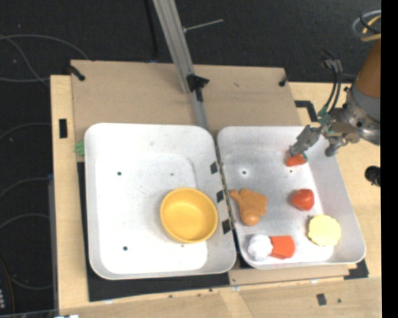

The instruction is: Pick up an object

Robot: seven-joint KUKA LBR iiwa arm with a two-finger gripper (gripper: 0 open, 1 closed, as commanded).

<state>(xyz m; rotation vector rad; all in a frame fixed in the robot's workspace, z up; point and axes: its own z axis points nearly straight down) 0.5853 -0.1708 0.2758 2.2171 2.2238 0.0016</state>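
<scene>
The robot looks like it is at the start of a grab. Its grey metal two-finger gripper (pixel 316 144) hangs over the top right part of the right shallow white plastic bin (pixel 265 141), and its two fingers are spread apart with nothing between them. One finger reaches down and left, and its tip is touching or almost touching a small flat red-orange piece (pixel 296 159) that lies near the bin's right wall. I think this is the thing it is going for, because it is the closest one. The other finger is off to the right, past the piece, so the piece is under one finger and not in the middle of the gap. Next, I think the gripper has to slide a little to the left and down so the piece sits between both fingers, then squeeze and lift. The piece looks low and small, so it could slip out. Further down the same bin are a round red ball (pixel 303 199), a lumpy orange-brown toy (pixel 250 205), a pale yellow round disc (pixel 324 230), an orange-red block (pixel 282 246) and a small white lump (pixel 259 246). A round yellow plastic bowl (pixel 189 215) sits in the left shallow white bin (pixel 126 151).
</scene>
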